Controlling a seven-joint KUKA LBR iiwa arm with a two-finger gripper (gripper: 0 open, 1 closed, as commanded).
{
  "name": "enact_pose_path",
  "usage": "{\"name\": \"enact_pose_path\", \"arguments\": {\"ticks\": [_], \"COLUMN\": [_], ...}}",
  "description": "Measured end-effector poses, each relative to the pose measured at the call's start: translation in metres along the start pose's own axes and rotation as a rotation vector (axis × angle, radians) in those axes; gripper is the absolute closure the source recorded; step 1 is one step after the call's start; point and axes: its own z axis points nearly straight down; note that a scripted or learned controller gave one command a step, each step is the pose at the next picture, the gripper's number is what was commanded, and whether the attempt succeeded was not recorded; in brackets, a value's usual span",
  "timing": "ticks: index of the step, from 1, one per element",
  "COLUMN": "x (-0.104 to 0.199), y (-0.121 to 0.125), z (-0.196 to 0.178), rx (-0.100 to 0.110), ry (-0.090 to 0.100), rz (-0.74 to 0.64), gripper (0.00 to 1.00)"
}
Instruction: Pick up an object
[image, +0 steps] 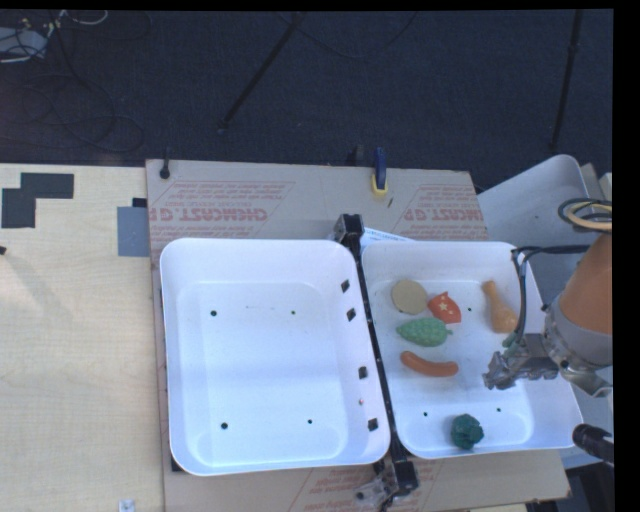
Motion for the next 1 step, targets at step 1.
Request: {"name": "enact_pose_path", "arguments": {"ticks": [1], "x": [0.0009], "y": [0.0014], "z": [-0.0161], "rx": [-0.007], "ry": [0.001], "rz": [0.002], "gripper": [1.00]}}
